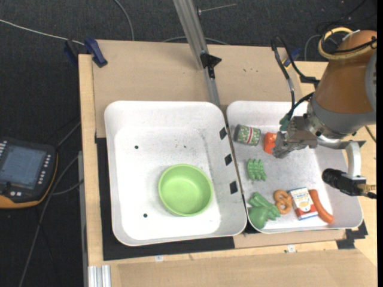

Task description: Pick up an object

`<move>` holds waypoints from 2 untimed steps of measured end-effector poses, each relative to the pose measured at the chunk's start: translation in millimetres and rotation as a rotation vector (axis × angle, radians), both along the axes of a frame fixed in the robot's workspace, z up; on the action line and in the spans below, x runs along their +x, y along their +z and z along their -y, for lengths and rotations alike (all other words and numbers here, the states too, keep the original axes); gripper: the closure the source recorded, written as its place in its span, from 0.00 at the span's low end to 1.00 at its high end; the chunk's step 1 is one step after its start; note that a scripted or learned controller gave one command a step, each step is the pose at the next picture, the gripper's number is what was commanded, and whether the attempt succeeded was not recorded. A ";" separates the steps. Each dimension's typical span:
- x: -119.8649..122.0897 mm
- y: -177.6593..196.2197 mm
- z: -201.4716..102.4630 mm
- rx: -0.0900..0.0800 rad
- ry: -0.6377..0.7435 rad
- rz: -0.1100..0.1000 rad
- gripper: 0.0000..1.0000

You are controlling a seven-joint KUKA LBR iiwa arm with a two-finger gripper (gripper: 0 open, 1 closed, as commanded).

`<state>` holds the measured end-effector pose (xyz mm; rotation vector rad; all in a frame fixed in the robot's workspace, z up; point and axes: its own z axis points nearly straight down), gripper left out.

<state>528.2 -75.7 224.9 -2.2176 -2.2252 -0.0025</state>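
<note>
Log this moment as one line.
arm: over right bin | end effector: beside orange block, near can | left bin: green bowl

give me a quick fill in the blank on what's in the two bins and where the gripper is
1. The green bowl sits in the ___ bin as the camera sees it.
2. The gripper hangs over the ___ bin, beside a small orange-red object.
3. The pretzel lies just left of the ___.
4. The can is lying on its ___.

Missing words: left; right; carton; side

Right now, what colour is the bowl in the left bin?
Light green bowl, clearest in the camera view.
</note>
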 end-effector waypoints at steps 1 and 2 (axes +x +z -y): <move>-1.5 1.0 -61.1 0.001 0.002 -0.001 1.00; -17.3 -2.4 -116.9 0.000 0.001 -0.002 1.00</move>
